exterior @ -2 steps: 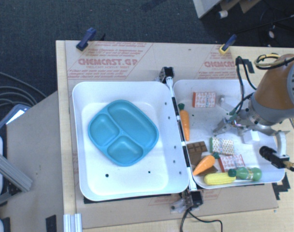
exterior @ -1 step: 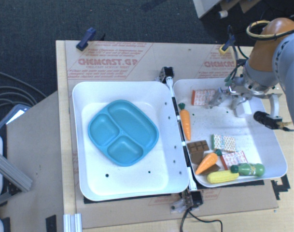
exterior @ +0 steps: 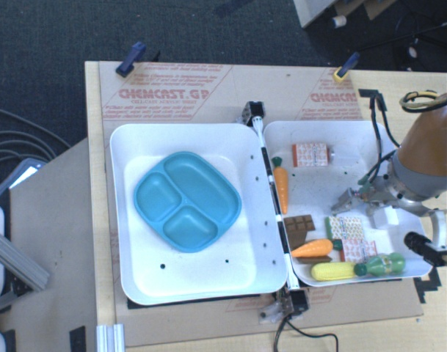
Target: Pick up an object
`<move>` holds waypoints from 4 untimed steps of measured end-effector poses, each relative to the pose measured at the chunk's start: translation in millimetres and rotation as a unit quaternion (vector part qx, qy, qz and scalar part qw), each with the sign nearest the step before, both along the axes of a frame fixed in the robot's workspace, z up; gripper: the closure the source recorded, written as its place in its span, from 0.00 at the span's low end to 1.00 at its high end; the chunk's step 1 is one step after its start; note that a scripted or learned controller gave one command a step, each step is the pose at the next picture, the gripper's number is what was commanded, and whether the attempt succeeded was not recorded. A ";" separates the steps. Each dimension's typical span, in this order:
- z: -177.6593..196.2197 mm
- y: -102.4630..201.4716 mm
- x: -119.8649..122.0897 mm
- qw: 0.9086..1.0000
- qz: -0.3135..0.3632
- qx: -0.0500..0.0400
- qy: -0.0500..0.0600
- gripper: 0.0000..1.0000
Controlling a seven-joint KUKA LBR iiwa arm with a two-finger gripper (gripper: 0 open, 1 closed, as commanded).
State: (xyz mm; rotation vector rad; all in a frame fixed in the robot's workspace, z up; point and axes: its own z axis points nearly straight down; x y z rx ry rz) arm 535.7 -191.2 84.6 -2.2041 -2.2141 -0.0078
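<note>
On bench [exterior: 172,94]: two white bins [exterior: 135,270]; dark carpet [exterior: 62,20] beyond.

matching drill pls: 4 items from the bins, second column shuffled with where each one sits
Items
1. blue plate
2. long carrot
3. yellow piece
4. red-and-white packet

Places
A. near the front rim of the right bin
B. along the right bin's left wall, by the divider
C. middle of the left bin
D. toward the back of the right bin

Pairs: 1-C, 2-B, 3-A, 4-D
</note>
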 end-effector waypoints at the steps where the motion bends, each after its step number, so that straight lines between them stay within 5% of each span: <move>1: 0.3 90.5 44.0 1.000 -0.002 -0.008 -0.005 0.00; 2: 0.2 80.6 93.2 1.000 -0.002 -0.008 -0.005 0.00; 3: 9.9 80.8 92.5 1.000 -0.002 -0.008 -0.002 1.00; 4: 9.8 80.7 92.3 1.000 -0.002 -0.008 -0.002 0.00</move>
